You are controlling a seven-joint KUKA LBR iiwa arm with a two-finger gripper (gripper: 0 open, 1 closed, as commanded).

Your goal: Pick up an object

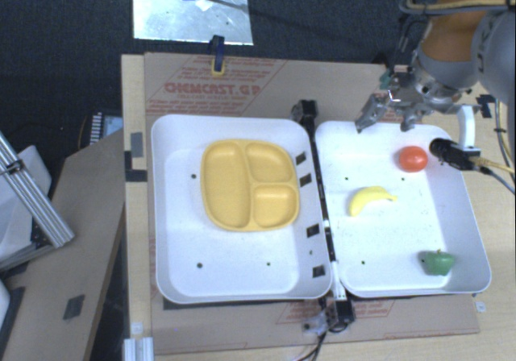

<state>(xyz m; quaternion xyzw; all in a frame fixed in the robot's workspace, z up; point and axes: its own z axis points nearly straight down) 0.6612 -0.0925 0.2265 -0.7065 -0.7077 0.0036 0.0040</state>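
At upper right, the gripper hangs with fingers spread wide and nothing between them over the right bin's far rim; the tomato lies nearest, just below-right.

Grey arm at upper right, gripper open, fingers spread.

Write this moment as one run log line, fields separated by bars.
gripper: open, above right bin's far edge | holding: nothing | in bin: tomato, banana, green pepper
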